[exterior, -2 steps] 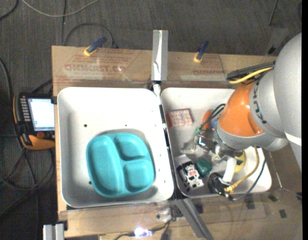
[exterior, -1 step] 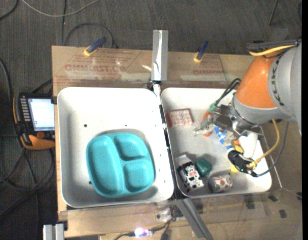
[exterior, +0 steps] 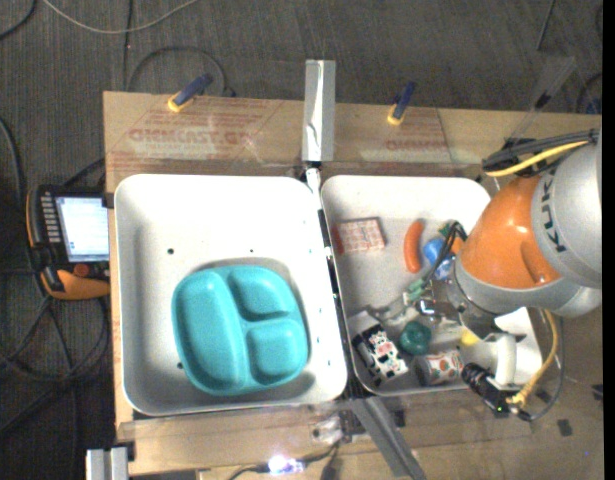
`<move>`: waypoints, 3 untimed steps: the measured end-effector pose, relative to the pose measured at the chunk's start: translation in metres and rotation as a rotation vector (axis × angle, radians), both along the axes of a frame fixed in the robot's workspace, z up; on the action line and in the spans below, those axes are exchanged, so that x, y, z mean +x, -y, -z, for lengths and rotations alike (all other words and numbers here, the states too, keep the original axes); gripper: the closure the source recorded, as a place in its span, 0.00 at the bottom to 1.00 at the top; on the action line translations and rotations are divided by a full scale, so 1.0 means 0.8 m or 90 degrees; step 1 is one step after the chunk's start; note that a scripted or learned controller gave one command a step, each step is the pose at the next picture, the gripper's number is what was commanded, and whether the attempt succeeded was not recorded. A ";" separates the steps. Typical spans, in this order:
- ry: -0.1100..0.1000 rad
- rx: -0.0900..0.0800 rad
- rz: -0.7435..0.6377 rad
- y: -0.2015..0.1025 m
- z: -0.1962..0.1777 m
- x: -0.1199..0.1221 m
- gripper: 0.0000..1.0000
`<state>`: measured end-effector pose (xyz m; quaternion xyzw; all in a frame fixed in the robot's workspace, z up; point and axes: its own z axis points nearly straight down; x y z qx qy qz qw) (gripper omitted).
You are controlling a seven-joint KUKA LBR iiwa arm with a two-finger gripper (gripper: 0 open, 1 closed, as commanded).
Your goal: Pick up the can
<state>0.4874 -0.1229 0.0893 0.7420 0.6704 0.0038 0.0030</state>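
The grey arm with its orange band (exterior: 517,243) reaches into the right white bin (exterior: 387,203) from the frame's right; its gripper (exterior: 427,303) sits low among clutter, its state impossible to tell. The small red-labelled can (exterior: 442,366) lies at the bin's lower edge, just right of a teal round object (exterior: 415,338). A turquoise sectioned tray (exterior: 242,328) fills the left bin (exterior: 147,228).

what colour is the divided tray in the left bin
Turquoise, a plain light blue-green with no pattern. The divided tray shows best in the camera view, lying in the left bin.
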 end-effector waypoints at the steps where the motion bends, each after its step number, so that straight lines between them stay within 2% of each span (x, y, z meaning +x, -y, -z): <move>1: -0.009 -0.002 0.084 0.124 -0.098 0.014 0.00; 2: -0.010 0.001 0.063 -0.006 -0.048 0.012 0.00; 3: -0.013 0.001 0.064 -0.005 -0.057 0.011 1.00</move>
